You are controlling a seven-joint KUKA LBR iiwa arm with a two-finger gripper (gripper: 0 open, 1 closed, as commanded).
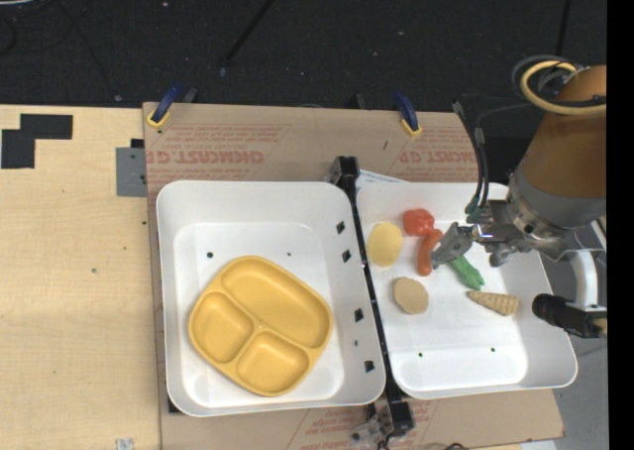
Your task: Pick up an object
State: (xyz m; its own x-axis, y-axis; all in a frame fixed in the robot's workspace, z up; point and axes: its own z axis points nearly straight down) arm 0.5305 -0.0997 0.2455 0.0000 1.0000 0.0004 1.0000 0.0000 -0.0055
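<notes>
The right bin (495, 364) holds several small items: a pale yellow lemon-like piece (385, 243), a red piece (418, 221), an orange carrot-like stick (427, 253), a tan potato-like lump (410, 295), a green piece (465, 272) and a tan cone (494, 302). My gripper (473, 248) reaches in from the right and hangs just above the green piece, its fingers spread open with one tip near the orange stick. Nothing is between the fingers.
The left bin (188, 210) holds a yellow divided plate (260, 323). A black divider (359, 270) separates the two bins. Both stand on a cardboard sheet (277, 141) held by clamps at the back, with a wooden bench to the left.
</notes>
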